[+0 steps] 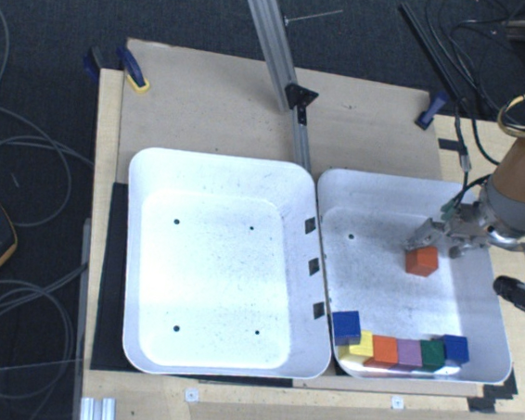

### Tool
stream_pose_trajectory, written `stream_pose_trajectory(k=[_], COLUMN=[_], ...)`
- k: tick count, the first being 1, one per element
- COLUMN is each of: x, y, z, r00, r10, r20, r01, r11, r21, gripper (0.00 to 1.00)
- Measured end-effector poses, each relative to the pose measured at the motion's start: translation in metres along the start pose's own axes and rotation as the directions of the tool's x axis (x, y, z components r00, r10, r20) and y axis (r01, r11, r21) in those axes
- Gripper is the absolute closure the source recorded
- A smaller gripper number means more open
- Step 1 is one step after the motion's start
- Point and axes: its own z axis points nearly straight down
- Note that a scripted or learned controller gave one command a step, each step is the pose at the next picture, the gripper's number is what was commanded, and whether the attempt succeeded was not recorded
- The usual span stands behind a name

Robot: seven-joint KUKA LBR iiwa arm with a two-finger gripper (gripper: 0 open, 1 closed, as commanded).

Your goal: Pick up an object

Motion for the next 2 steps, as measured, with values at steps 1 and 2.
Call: stream_pose_trajectory(k=[1,2], x=[0.0,0.0], y=[-0.003,0.009], z=[0.0,0.0], r00=[1.0,1.0], r10=[0.0,0.0], r20=[-0.001,0.001], r01=[0.0,0.0], r11=[1.0,1.0], r21=[0.002,-0.002], gripper=[0.0,0.0])
